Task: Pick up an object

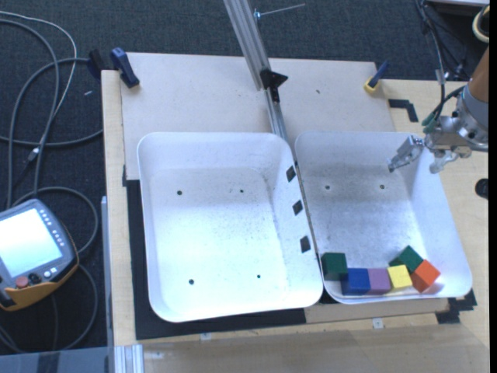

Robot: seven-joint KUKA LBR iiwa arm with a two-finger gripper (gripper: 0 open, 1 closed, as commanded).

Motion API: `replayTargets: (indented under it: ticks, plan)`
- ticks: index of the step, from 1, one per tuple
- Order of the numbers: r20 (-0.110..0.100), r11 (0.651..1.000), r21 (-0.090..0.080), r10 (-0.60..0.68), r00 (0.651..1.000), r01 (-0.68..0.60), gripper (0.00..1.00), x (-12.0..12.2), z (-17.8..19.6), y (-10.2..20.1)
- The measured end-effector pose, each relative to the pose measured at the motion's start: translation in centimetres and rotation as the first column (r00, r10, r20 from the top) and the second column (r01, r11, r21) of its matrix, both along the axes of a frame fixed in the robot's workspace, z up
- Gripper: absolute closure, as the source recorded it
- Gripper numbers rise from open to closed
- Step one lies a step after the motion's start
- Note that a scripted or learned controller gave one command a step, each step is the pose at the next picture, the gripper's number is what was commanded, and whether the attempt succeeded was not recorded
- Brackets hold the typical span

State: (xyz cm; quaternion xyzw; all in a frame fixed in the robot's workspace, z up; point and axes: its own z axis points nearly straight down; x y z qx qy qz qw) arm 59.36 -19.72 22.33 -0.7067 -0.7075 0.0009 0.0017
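The pincer (419, 152) hangs over the far right corner of the right-hand shallow white plastic bin (365, 208), at the end of the grey arm that comes in from the view's right. Two fingers show, one pale tip slanting down-left toward the bin floor and a second just right of it, with a gap between them and nothing in that gap; the pincer reads as released and is grasping nothing.

The things to pick all lie at the opposite end of that same bin, packed along its near wall: a dark green cube (335, 265), a blue cube (358, 280), a lilac cube (379, 279), a yellow cube (399, 276), an orange-red cube (425, 275) and, just behind those last two, a second dark green block (407, 256). They sit touching or nearly so, in a row whose long axis runs left to right along the wall.

So the blocks lie well apart from the pincer, toward the camera and slightly left. In my judgement the left dark green cube, at the end of the row, offers the freest sides. The left-hand white bin (221, 224) on the bench (194, 92) holds no block.
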Motion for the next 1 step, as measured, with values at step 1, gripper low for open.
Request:
replayTargets:
  ticks: [1]
  plan:
    - [-0.006,1.0,0.003,-0.003,1.0,0.003,0.0,-2.96,-12.86,-2.09]
